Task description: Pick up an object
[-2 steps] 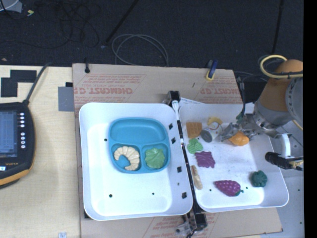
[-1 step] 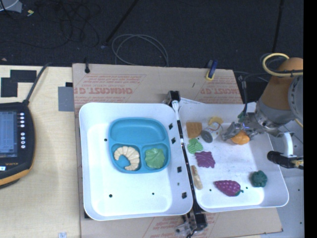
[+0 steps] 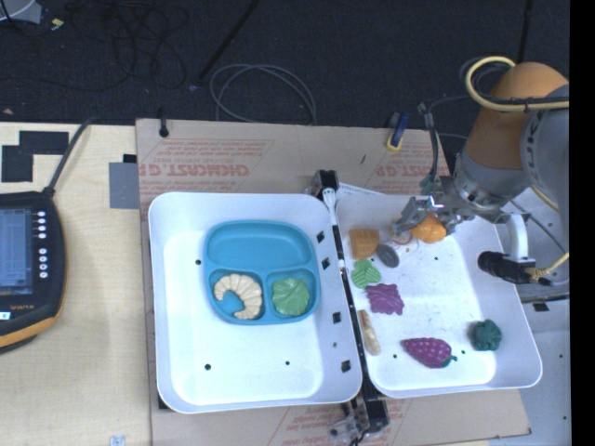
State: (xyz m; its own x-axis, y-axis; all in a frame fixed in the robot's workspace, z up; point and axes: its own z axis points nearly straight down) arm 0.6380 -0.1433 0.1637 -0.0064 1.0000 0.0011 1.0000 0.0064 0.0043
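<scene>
tool: two-finger tool (image 3: 409, 227) on the grey arm with orange band (image 3: 507, 128), low at about 11 o'clock in the right white bin (image 3: 507, 360); open or shut, cannot tell at this size
held: nothing visibly between the tips
nearest things: round orange fruit-like piece (image 3: 430, 231) just beside the tool at its 3 o'clock; small grey disc (image 3: 388, 257) just below at 7 o'clock; tan-orange block (image 3: 363, 242) at 9 o'clock
other right-bin items: green leaf piece (image 3: 365, 273), purple leafy piece (image 3: 384, 298), magenta grape bunch (image 3: 427, 351), dark green lump (image 3: 485, 334), thin tan stick (image 3: 369, 332) at the left wall
left bin: blue sectioned plastic plate (image 3: 260, 269) with a croissant (image 3: 240, 295) and a pale green lettuce piece (image 3: 291, 295)
step: probably descent/alignment, grasp not confirmed
next: centre on one item, likely the orange piece or disc, close, lift straight up
risk: crowded corner, neighbours may get nudged
</scene>
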